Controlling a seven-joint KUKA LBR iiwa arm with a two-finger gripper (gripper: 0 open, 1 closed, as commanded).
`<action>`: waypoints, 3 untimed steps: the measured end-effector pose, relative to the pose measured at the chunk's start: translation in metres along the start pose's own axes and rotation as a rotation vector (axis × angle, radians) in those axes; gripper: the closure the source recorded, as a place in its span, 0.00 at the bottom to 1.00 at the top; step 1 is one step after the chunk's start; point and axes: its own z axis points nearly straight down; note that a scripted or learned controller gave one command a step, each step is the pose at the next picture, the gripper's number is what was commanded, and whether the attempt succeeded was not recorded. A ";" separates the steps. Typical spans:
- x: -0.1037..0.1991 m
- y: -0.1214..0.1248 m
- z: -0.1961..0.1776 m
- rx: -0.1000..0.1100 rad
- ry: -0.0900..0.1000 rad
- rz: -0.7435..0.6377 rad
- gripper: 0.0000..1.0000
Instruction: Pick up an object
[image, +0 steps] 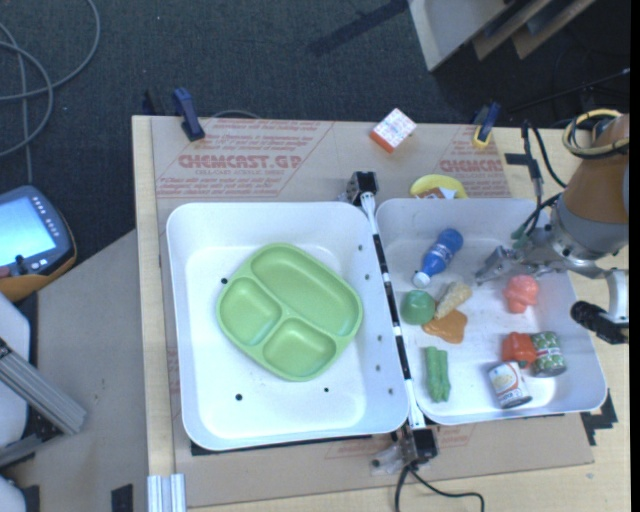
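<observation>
The hand (497, 266) hangs low over the right bin (585, 398), fingers spread and gripping nothing. The nearest candidate, a pink toy (521, 291), lies just beside it toward the bin's near-right side. The blue bottle (439, 256) lies to the other side, its long axis slanting toward the bin's far corner.

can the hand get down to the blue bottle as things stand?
Probably yes. The hand hangs just right of the blue bottle, which lies apart from the other items in the right bin, with bare floor around it and nothing on top.
</observation>
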 end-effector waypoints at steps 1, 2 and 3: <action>0.020 -0.037 0.001 0.005 -0.007 0.003 0.00; 0.019 -0.035 -0.010 -0.002 -0.010 0.004 1.00; 0.090 -0.025 -0.140 -0.013 -0.010 -0.005 1.00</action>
